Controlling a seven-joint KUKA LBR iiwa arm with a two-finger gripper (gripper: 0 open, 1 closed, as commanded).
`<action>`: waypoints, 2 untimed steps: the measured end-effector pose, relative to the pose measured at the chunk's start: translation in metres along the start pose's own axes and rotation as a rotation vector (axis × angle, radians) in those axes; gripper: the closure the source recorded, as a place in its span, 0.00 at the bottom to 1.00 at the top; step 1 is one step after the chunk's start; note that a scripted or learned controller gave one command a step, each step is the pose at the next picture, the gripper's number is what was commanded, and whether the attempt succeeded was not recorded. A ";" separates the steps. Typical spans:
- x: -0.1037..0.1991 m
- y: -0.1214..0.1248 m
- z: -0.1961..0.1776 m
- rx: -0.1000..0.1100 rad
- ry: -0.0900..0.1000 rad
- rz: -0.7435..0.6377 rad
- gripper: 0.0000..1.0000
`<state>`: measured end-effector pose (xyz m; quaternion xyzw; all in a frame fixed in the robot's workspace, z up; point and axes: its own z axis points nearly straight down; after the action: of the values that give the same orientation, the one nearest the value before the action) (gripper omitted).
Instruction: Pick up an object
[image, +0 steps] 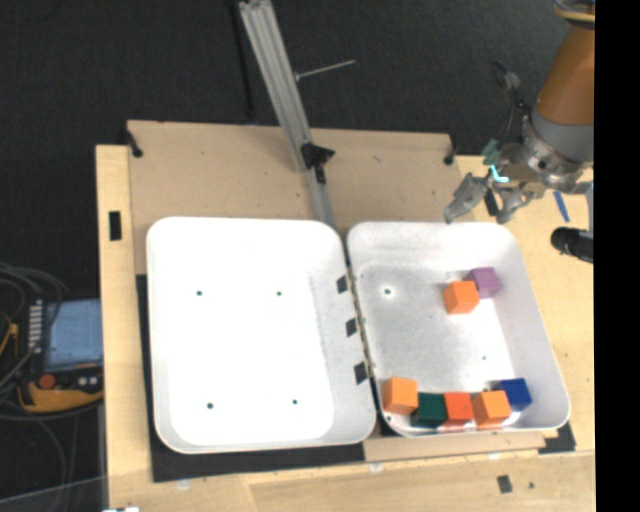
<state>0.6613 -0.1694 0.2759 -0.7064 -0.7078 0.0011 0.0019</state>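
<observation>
My gripper (478, 204) hangs above the far edge of the right bin (430, 330), its two grey fingers spread open with nothing between them. Inside that bin an orange cube (461, 297) touches a purple cube (485, 281) near the far right, below and slightly left of the gripper. Along the near wall sits a row of blocks: an orange block (401, 394), a dark green block (431, 408), a red-orange block (458, 406), another orange block (490, 406) and a blue block (515, 392).
The left bin (245, 330) lies beside the right one, joined by black clips (352, 325). A slanted metal pole (285, 95) rises from behind the bins. A blue device with cables (65, 345) sits off the bench at left.
</observation>
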 end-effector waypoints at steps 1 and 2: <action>-0.001 0.000 -0.003 -0.004 -0.005 -0.002 0.00; -0.002 0.010 0.050 0.000 -0.003 -0.005 0.00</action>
<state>0.6712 -0.1713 0.2256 -0.7046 -0.7096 0.0023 0.0009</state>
